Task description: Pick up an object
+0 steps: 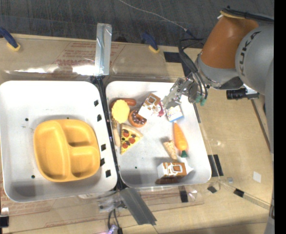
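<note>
Camera view, from above at a slant: two shallow white bins side by side on the bench. In the left bin (11,130), a yellow divided tray (66,150), roughly centred. In the right bin (201,145), a scatter of toy food: a yellow round piece (120,111) touching a brown sausage (126,102) at the upper left; just right of these, a chocolate doughnut (138,119); below, a pizza slice (129,139). Near the top centre, a small brown-and-white carton (152,104). At the right side, a carrot (180,137) lying lengthwise, with a tan piece (170,150) just beside it at the lower left. Near the front wall, a second brown-and-white carton (173,169).

Arm entering from the right, orange band above the wrist. Gripper (174,101) low over the upper right corner of the right bin, directly above a small white-and-blue item (174,113). Finger state: cannot tell; nothing visibly clamped between them. Contact with the white-and-blue item: cannot tell.
</note>
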### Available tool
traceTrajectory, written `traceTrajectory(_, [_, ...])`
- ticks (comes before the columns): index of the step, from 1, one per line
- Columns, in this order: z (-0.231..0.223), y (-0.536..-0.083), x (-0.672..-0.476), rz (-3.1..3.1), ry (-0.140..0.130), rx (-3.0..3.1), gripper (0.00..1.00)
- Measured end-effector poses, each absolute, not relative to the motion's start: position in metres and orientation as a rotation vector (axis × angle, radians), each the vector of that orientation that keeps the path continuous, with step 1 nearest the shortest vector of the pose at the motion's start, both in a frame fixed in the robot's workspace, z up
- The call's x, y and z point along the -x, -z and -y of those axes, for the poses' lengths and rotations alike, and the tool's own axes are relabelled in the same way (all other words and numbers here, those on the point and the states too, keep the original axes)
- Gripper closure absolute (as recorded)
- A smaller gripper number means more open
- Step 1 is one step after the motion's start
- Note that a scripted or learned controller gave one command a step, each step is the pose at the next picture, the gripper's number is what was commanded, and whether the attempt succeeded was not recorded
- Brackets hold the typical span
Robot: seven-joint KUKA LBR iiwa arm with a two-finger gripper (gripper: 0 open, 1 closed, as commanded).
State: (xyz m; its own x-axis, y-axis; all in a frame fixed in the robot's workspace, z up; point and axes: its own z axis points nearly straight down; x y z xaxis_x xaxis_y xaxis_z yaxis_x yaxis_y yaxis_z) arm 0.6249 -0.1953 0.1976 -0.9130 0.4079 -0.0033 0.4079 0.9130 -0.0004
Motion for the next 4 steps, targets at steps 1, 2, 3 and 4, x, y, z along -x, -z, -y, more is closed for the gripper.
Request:
traceTrajectory(1, [0.203, -0.183, -0.553, -2.930, 0.001, -1.144, 1.00])
traceTrajectory(2, [0.163, -0.176, -0.476, -2.800, 0.001, -1.436, 1.00])
traceTrajectory(3, [0.107, -0.286, -0.525, -2.567, -0.003, -1.805, 1.00])
traceTrajectory(4, [0.130, -0.184, -0.474, -2.518, 0.009, -1.897, 1.00])
